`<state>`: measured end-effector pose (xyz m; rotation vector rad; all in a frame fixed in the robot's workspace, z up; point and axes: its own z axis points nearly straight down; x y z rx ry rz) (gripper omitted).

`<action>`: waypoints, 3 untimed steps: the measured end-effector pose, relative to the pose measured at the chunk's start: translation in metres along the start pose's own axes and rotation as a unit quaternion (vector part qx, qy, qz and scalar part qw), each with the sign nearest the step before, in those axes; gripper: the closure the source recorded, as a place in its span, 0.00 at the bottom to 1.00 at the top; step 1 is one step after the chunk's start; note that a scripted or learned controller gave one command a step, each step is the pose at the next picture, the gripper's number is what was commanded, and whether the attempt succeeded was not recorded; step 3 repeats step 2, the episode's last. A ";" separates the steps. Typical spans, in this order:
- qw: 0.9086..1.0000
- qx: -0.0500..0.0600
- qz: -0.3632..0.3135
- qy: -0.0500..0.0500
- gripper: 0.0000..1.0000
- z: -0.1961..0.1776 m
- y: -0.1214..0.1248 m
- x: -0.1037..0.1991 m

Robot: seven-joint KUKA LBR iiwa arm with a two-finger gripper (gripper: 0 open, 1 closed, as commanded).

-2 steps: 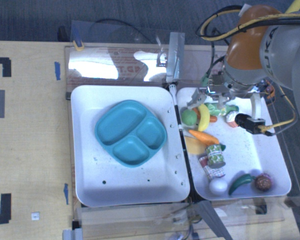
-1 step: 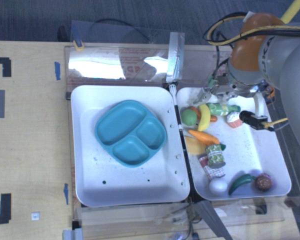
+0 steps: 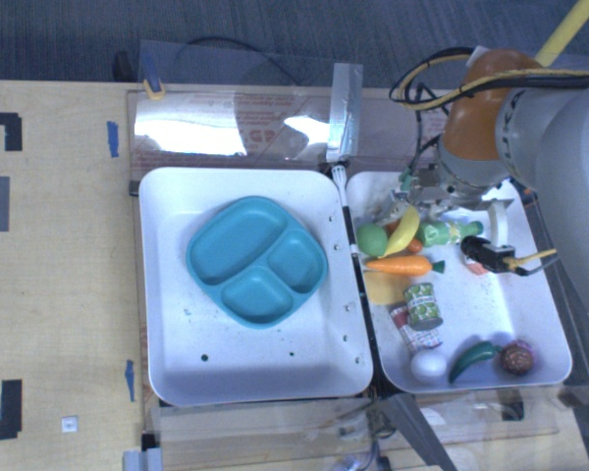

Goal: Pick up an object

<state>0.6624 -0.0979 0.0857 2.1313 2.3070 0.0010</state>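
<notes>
My gripper hangs low over the back left part of the right bin, under the orange wrist band. Right beneath it lie a yellow banana and a light green object. A round green fruit and an orange carrot lie just in front of the banana. Nothing shows clearly as held.
The right bin also holds a yellow block, a small can with a green label, a white egg, a green pepper and a dark red ball. A blue divided plate sits in the left bin.
</notes>
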 end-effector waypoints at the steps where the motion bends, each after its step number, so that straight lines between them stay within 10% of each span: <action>1: 1.000 0.001 -0.001 0.000 1.00 -0.013 0.000 0.000; 2: 0.998 -0.005 0.063 0.000 1.00 -0.131 -0.001 0.048; 3: 0.998 -0.005 0.063 0.000 1.00 -0.131 -0.001 0.048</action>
